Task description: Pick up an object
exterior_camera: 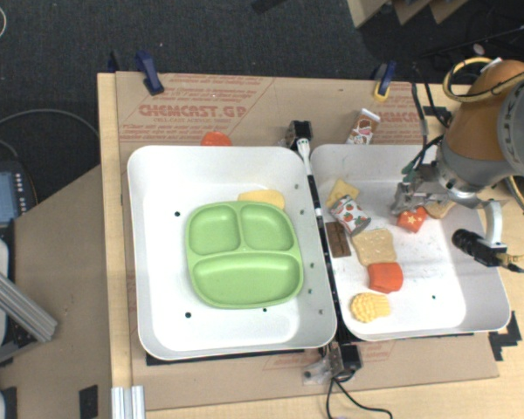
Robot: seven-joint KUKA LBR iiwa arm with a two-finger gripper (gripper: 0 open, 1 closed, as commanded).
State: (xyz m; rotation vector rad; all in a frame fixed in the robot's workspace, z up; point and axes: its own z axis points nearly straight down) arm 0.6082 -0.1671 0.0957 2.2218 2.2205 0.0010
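Gripper [410, 201], grip state unclear, hovers at three o'clock above one small red block [411, 222]; one green tray [243, 255] sits at nine.

Dark carpeted floor [61, 33] around a brown cardboard-topped bench [244, 103].
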